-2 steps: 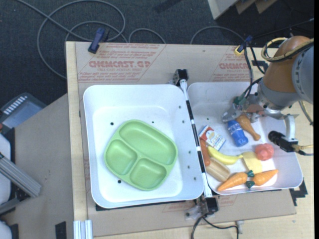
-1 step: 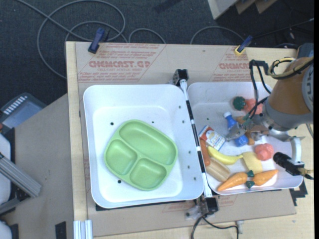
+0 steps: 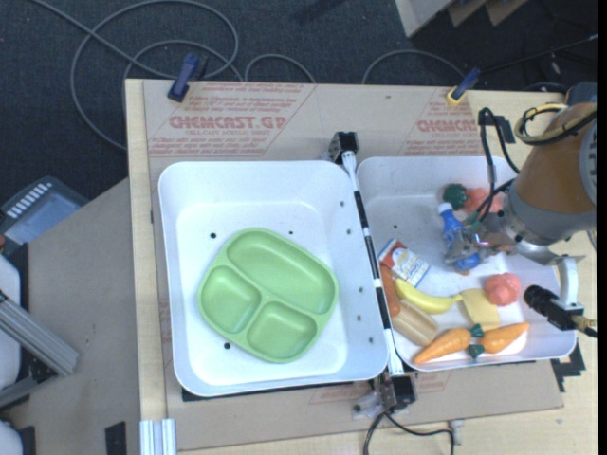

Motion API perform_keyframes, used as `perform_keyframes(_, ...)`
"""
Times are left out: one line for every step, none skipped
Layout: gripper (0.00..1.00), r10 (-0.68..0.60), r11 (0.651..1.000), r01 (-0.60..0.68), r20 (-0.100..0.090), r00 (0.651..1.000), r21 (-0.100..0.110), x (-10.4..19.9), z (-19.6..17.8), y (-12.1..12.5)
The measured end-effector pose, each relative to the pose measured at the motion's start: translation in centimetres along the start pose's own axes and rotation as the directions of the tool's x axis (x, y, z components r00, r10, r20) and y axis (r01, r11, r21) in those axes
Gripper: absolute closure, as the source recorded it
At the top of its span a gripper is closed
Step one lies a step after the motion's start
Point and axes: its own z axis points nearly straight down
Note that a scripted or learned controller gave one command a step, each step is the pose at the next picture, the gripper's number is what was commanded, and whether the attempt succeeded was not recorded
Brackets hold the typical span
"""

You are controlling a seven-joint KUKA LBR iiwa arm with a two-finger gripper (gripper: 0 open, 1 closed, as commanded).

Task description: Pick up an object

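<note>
I cannot tell how the gripper (image 3: 462, 246) is set; it sits low in the right bin (image 3: 408, 188), at a blue object (image 3: 450, 226). Banana (image 3: 427, 299), carrot (image 3: 469, 339) lie nearer me. I judge the grasp step in hand; next move calls for a straight lift. Green plate (image 3: 268, 294) fills left bin (image 3: 190, 207).

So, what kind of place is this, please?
Probably a robot lab test bench, not a kitchen: two white bins sit on a board, one holding toy food such as a banana and carrot, with loose cables on the dark floor.
</note>
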Motion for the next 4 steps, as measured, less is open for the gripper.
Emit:
perform_keyframes(1.0,-0.004,1.0,0.004,-0.002,1.0,0.0,6.6,-6.2,3.2)
perform_keyframes(1.0,-0.003,1.0,0.003,-0.003,1.0,0.006,13.4,-9.0,-3.2)
perform_keyframes(1.0,-0.003,1.0,0.003,-0.002,1.0,0.003,19.4,-11.4,-3.7)
perform_keyframes(1.0,-0.002,1.0,0.002,-0.002,1.0,0.003,22.4,-13.0,-1.3)
